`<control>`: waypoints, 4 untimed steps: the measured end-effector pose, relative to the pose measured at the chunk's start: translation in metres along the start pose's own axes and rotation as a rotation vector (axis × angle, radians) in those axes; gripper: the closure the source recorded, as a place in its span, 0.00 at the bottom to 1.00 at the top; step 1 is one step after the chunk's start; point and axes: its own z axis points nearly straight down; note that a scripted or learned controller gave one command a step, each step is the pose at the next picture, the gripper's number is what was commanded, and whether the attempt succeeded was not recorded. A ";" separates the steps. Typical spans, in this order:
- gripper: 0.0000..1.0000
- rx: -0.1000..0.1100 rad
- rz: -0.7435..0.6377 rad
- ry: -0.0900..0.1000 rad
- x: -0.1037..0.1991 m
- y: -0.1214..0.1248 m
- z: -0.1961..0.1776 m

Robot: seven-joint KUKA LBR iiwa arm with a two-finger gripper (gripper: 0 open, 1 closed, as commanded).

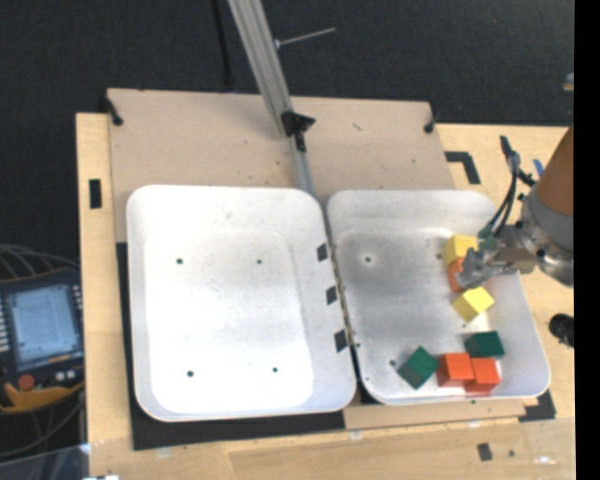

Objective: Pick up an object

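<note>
Two shallow white bins side by side on a pale wooden tabletop (95, 268), seen from above at a slant. Left white bin (225, 298) bare apart from a few small dark dots on its floor. Right white bin (400, 298) holding a scatter of small coloured blocks along its right-hand side. Near the upper right of that bin, a yellow cube (464, 247), with a small orange block (456, 274) just below it and partly hidden. Slightly lower, a second yellow cube (473, 302), tilted. Along the bin's lower edge, a dark green block (416, 367) at the left, an orange-red cube (456, 368) just beside it, another orange-red cube (484, 373) touching that one, and a dark green cube (484, 345) just above them.

Grey arm with orange band (555, 203) reaching in from the right, cables trailing along it. Fingers (477, 261) low over the cluster of the upper yellow cube and the orange block (too blurred and small to tell whether spread or closed, or whether anything sits between them). Beyond the bins, a slanted grey metal rail (262, 53) rising toward the top. Off the tabletop at far left, a grey handheld control pendant with a screen (35, 326).
</note>
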 end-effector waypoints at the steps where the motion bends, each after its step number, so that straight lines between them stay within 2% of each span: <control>1: 1.00 0.003 -0.005 0.003 0.056 0.002 -0.010; 2: 1.00 0.006 -0.006 0.005 0.117 0.004 -0.015; 4: 1.00 0.007 -0.005 0.004 0.215 0.011 -0.022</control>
